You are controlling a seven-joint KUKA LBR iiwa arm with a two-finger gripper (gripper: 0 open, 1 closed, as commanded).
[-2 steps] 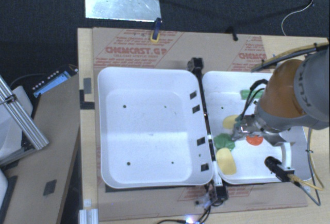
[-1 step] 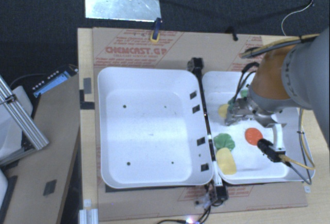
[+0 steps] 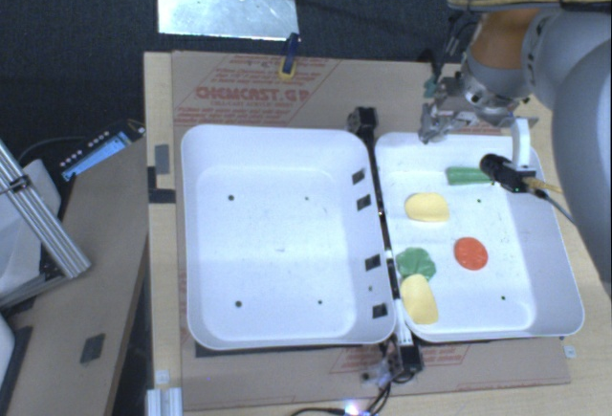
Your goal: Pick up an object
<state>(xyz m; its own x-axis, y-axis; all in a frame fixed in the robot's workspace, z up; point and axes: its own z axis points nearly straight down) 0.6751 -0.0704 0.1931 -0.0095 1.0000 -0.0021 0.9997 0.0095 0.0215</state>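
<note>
Well below the claw [image 3: 438, 132], a yellow lump [image 3: 426, 208].

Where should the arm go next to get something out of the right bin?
Probably a short move toward the green piece, then down. The end effector sits over the right bin's far rim with nothing between its fingers, and that piece lies nearest, clear of the yellow object and the red disc.
</note>
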